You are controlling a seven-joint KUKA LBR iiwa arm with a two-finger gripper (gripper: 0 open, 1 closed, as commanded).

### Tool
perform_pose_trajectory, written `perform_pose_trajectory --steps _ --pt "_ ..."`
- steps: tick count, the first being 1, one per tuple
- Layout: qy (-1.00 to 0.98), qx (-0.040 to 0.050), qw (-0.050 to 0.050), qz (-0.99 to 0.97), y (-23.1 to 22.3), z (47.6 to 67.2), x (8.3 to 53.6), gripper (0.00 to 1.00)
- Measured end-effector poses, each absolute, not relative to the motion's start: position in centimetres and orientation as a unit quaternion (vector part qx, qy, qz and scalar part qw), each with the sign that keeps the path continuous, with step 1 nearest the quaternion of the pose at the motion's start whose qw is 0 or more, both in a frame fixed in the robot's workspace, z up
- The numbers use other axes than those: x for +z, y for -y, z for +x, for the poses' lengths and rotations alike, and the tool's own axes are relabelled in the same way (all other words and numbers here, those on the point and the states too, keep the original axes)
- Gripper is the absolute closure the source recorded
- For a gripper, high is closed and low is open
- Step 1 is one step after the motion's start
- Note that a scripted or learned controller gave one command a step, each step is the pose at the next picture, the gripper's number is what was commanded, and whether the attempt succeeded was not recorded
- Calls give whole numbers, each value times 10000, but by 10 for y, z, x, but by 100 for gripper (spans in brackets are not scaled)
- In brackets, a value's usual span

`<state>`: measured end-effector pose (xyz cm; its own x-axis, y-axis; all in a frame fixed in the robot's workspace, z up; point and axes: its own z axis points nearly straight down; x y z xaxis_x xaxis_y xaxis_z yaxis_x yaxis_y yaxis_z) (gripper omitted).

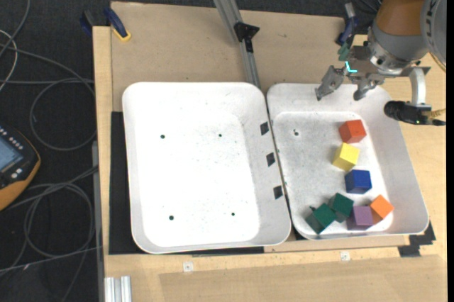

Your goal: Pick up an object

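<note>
blocks in the right bin, my gripper above its far rim

the blocks lie along the right side of the right bin (pixel 298 152): red block (pixel 352 130), yellow block (pixel 345 157), blue block (pixel 358 181), then an orange block (pixel 381 207), purple block (pixel 362 216) and two green blocks (pixel 331 212) clustered at the near edge. my gripper (pixel 345 88) hangs over the bin's far rim, fingers spread and grasping nothing. the left bin (pixel 142 102) sits alongside.

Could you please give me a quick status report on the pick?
Tool open, above right bin's far rim, holding nothing. Red block nearest, untouched, yellow block just behind it. Nothing in the way.
</note>
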<state>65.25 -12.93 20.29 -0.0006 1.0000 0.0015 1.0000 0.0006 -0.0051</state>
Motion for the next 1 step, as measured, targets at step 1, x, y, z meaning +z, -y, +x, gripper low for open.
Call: perform_pose_trajectory --steps 1 --pt "7077 3 2 -7065 129 653 206 0"
